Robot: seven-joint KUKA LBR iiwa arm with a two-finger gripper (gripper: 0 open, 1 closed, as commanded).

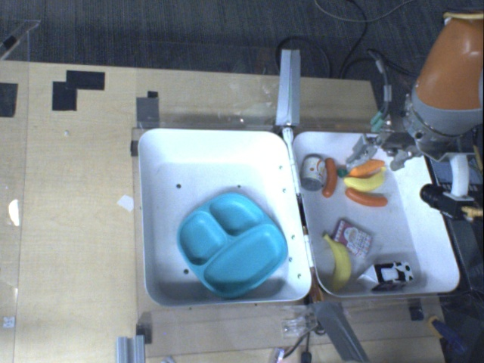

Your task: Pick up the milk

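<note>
**Milk lies in the near right corner, well apart from the gripper**

The milk (393,274) is seen as a small carton, white with black patches like a cow pattern, lying on its side in the near part of the right bin (442,267), close to the near wall. Its long axis runs roughly left to right in the view, with a slight tilt. No other item touches it, as far as can be judged.

Just to its left a yellow banana (339,259) is found, and a small printed packet (352,237) lies a little farther, between the banana and the bin's middle. In the far part of the same bin a can (311,172), 2 sausages (366,197) and some orange and yellow toy food (365,175) are grouped.

The gripper (370,151) hangs over that far group, at the far side of the right bin. Its fingers are spread apart and nothing is seen between them. From the jaws, the milk lies toward the near side and slightly to the right, well apart. It is judged that the arm must travel across the bin toward the near wall, and the jaws should close across the carton's short side.

The left bin (162,203) holds 1 blue divided plate (233,242).
</note>
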